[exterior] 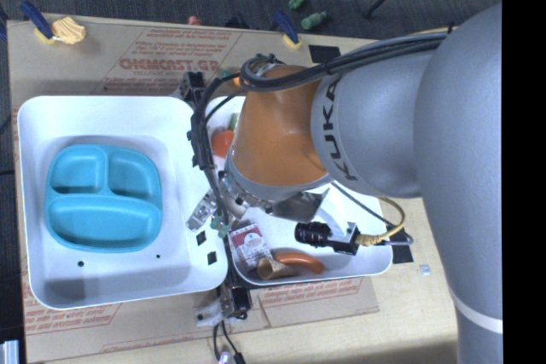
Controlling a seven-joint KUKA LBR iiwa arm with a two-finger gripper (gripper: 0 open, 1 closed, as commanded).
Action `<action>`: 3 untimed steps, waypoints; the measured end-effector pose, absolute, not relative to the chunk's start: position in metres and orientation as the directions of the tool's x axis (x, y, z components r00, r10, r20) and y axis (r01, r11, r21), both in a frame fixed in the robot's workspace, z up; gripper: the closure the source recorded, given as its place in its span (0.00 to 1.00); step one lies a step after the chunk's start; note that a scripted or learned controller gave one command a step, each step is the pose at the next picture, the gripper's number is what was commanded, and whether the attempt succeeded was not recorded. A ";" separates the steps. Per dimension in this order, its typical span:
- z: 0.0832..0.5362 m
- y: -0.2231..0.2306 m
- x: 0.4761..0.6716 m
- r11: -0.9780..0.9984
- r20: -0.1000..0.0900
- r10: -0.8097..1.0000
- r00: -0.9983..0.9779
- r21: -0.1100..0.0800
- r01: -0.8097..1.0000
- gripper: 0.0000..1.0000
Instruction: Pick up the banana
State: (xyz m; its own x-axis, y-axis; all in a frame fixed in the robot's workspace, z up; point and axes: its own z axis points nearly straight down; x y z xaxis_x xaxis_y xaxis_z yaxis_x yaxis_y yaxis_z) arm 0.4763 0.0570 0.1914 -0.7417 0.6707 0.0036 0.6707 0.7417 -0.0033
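Arm (375, 124) comes in from the right and covers most of the right bin (375, 262), orange band (273, 128) over its middle. Tool (212, 213) sits low at the divider between the two bins, partly hidden under the wrist and cables; cannot tell its state, and nothing can be seen held in it. Banana: can't pick it out for sure, the arm hides most of the right bin. Visible along the right bin's near edge: a small red-and-white packet (247, 245), an orange-red elongated item (299, 260) just beside it, and a brownish piece (266, 269) touching that item's left end. Left bin (34, 183) holds a blue divided tray (104, 195), lying flat, well apart from the tool. Both bins rest on a cardboard-covered surface (153, 55). Yellow object (68, 31) sits at the surface's far left corner, with green bits (307, 13) on the floor beyond the far edge.
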 end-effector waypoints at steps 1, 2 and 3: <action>0.104 0.096 0.477 0.729 0.000 0.685 -0.729 -0.001 0.685 1.00; 0.115 0.095 0.479 0.730 -0.002 0.684 -0.730 -0.002 0.684 1.00; 0.091 0.133 0.476 0.900 0.004 0.436 -0.900 -0.013 0.435 1.00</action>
State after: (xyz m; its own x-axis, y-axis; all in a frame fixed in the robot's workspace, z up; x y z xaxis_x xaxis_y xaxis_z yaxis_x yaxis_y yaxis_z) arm 0.4756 0.1331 0.0912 -0.9002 0.4355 0.0043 0.4355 0.9001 -0.0134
